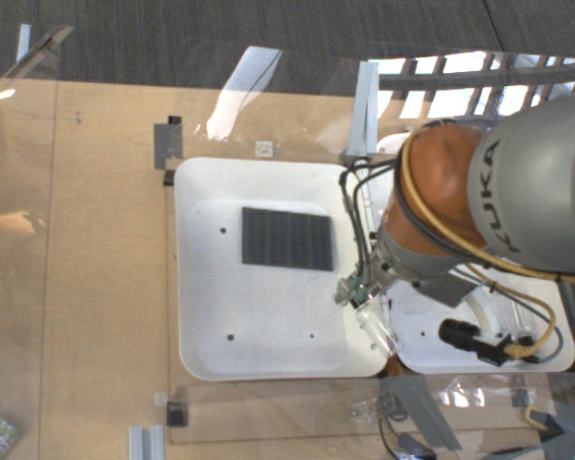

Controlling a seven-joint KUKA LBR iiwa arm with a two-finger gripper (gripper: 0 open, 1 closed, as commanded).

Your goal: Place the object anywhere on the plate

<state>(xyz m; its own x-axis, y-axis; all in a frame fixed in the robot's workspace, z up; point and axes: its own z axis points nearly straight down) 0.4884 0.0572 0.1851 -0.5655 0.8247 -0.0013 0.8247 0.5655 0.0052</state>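
Grey arm [532, 190] — orange band, black cables, KUKA lettering.

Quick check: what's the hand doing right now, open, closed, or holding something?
Hand: cannot be told; it sits at the seam between the two bins, under the arm.

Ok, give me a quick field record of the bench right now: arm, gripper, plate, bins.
arm: grey KUKA arm with orange band, over the right bin
gripper: gripper near the seam between the two bins; finger state hard to read
plate: dark ribbed plate flat in the left bin, nothing on it
object: cannot tell
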